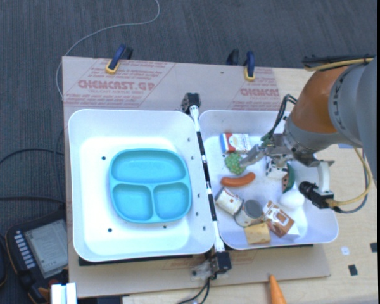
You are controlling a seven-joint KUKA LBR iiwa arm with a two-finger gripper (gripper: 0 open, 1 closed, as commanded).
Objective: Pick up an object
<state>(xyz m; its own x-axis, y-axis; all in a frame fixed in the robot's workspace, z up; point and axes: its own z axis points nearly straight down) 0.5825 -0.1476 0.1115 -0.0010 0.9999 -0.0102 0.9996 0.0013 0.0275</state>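
Camera view shows the gripper point(249, 156) low in the right bin point(210, 189), near its left wall, fingers spread wide around the green broccoli toy point(234, 164). Just beside it lies a hot dog point(238, 181).

glossy plastic blue tray point(151, 185), smooth white bins point(88, 132), matt cardboard sheet point(120, 84)

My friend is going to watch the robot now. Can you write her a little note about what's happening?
Tool: over the right bin, low beside the green toy; I can't tell if it's open or shut.
Things: green toy, hot dog and small packets sit in the right bin. The blue tray sits in the left bin.
Done: nothing looks lifted.
Left: grab one object and raise it.
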